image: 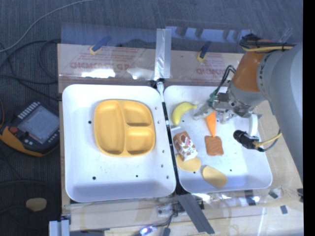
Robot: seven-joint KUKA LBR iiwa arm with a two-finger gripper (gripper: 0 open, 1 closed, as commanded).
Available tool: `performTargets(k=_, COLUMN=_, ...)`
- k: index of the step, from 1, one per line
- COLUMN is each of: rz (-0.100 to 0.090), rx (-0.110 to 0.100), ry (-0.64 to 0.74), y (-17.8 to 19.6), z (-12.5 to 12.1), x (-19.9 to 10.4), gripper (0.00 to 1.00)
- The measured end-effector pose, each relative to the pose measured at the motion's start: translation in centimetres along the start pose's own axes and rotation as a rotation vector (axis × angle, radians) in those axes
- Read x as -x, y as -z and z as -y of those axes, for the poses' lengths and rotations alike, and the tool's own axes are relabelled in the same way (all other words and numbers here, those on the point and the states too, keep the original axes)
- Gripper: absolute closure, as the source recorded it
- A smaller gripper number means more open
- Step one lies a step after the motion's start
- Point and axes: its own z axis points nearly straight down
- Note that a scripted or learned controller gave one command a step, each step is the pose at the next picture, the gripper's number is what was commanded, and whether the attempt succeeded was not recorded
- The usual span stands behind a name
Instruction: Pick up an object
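Orange carrot (211, 124) lies directly beneath the gripper (212, 110).

My two-finger gripper (212, 113) is hovering in the right white bin (256, 173), directly above the orange carrot (211, 124); the yellow compartment tray (124, 127) is sitting in the left white bin (78, 181).

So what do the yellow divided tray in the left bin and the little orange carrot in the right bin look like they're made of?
The yellow divided tray looks like moulded plastic, matte with a soft sheen: rounded compartments, one even colour. The small orange carrot, beside the gripper, is probably a plastic or rubber toy, judging by its flat, uniform orange; the view is too coarse to be sure.
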Motion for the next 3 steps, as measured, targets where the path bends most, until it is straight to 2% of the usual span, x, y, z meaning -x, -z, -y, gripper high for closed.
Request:
performTargets(k=1, rz=0.002, rx=-0.001, ry=0.003, y=0.9, z=0.0, x=0.0, gripper=1.00)
performTargets(k=2, rz=0.002, rx=-0.009, ry=0.037, y=13.7, z=3.2, x=-2.7, gripper=1.00)
performTargets(k=3, rz=0.003, rx=-0.012, ry=0.226, y=5.0, z=0.4, x=3.0, gripper=1.00)
